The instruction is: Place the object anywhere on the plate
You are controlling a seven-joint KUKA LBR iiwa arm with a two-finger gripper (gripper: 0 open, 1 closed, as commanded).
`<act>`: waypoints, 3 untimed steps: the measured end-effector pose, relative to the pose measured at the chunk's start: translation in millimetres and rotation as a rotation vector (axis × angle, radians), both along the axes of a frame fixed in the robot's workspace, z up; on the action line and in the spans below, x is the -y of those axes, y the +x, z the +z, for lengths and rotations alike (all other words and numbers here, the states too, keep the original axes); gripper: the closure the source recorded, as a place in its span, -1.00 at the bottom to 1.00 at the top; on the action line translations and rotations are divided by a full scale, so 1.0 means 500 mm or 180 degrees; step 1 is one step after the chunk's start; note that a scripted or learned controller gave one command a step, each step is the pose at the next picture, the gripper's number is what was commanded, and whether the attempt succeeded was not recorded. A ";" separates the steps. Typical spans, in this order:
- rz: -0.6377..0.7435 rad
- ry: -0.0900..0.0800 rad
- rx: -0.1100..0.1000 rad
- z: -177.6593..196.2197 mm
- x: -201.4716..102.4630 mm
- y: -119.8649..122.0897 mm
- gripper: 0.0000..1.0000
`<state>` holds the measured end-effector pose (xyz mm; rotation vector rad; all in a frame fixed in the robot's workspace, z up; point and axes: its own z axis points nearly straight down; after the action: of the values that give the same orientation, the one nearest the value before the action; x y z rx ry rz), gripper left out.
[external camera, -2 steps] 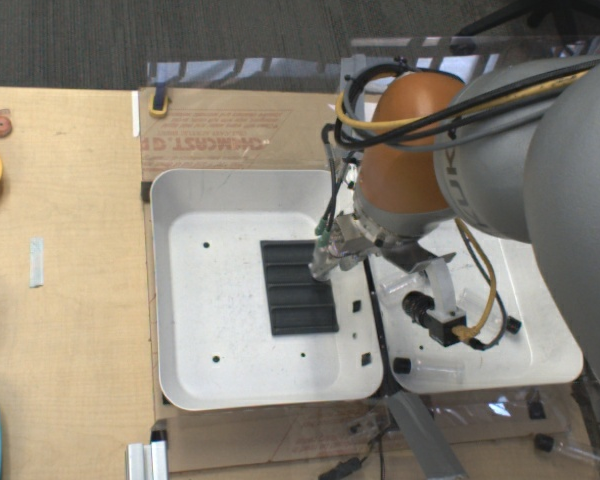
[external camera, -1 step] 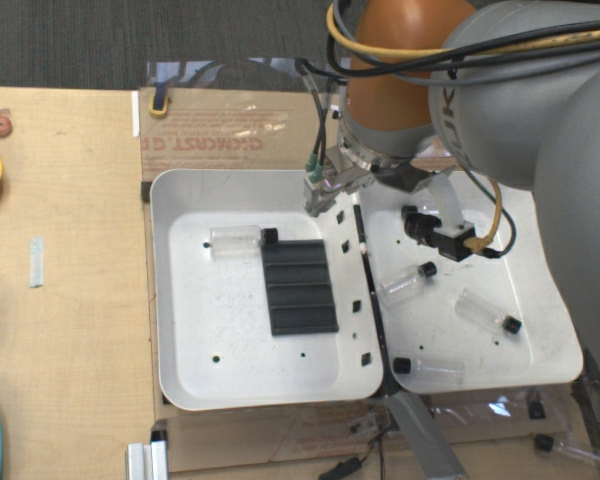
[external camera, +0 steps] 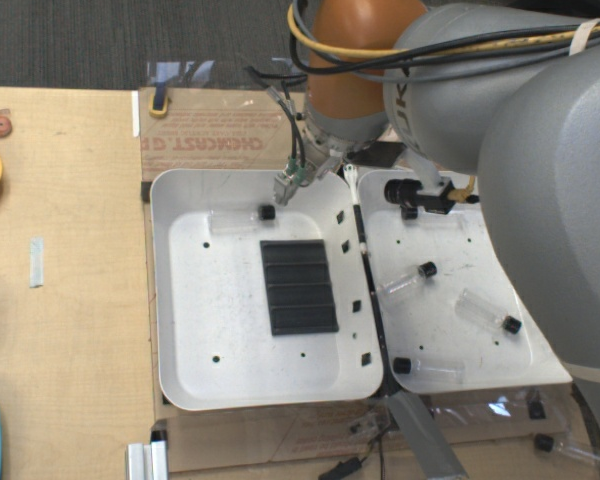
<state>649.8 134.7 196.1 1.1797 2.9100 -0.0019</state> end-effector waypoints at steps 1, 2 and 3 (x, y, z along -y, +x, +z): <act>0.1470 0.0002 0.0007 0.128 -0.078 -0.024 1.00; 0.3693 0.0003 0.0010 0.118 -0.171 -0.026 1.00; 0.3439 0.0005 0.0006 -0.097 -0.185 0.004 1.00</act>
<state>651.9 227.4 147.6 -0.4847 3.1009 0.0027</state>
